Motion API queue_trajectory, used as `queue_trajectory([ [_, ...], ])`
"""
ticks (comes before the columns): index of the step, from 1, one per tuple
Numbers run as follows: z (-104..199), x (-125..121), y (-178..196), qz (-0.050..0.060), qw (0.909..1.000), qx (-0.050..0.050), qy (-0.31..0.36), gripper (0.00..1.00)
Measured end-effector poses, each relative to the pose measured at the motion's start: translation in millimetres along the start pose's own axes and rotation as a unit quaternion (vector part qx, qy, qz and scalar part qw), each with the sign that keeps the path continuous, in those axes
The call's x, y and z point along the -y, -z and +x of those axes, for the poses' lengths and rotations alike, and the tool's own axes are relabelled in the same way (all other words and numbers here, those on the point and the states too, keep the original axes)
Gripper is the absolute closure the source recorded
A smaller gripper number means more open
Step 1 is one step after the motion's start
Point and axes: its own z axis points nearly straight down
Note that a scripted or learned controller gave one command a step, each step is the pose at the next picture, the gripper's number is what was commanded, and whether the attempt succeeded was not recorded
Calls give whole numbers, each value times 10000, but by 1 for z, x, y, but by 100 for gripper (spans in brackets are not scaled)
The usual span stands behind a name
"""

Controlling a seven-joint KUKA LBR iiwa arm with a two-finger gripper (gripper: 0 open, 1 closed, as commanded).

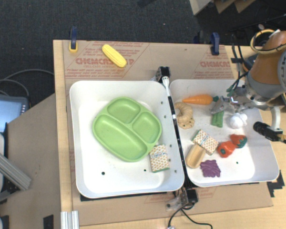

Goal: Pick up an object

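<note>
My gripper (pixel 228 105) hangs low over the upper part of the right bin (pixel 262 173), at the end of the grey arm with its orange band (pixel 269 63). Just below it lie a small green piece (pixel 217 119) and a white ball (pixel 237 121). An orange carrot (pixel 198 99) lies to its left. Further down sit a red pepper (pixel 231 145), a patterned packet (pixel 205 141), a tan cylinder (pixel 194 156) and purple grapes (pixel 210 168). A beige lumpy piece (pixel 184 116) rests by the bin's left wall.
The left bin (pixel 86 175) holds a green divided plate (pixel 126 128) and a second patterned packet (pixel 158 158). A yellow corn cob (pixel 114 55) lies on the cardboard behind the bins. Black clamps (pixel 163 73) sit between the bins.
</note>
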Motion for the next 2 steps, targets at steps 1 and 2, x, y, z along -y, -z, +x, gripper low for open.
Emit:
queue_trajectory([
  [1,68,-18,0,-18,10000,1,60,0],
  [2,64,-17,11,-26,10000,3,30,100],
])
